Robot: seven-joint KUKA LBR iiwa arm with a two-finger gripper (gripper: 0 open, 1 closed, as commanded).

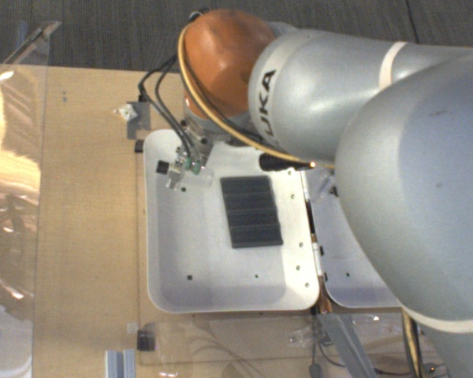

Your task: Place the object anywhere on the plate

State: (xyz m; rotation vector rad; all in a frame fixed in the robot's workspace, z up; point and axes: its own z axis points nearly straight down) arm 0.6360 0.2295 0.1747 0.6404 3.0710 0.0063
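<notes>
A dark grey ribbed rectangular plate lies flat in the middle of the left white bin. My gripper hangs over the bin's far left corner, left of the plate and apart from it. Small green and metal parts show at its tip. The large grey arm with its orange band covers the space above the bin's far edge. Whatever lies under the wrist is hidden.
The right bin sits beside the left one, mostly under the arm. A wooden bench top spreads to the left, with a clear panel at its left side. A small dark block lies near the bench's front.
</notes>
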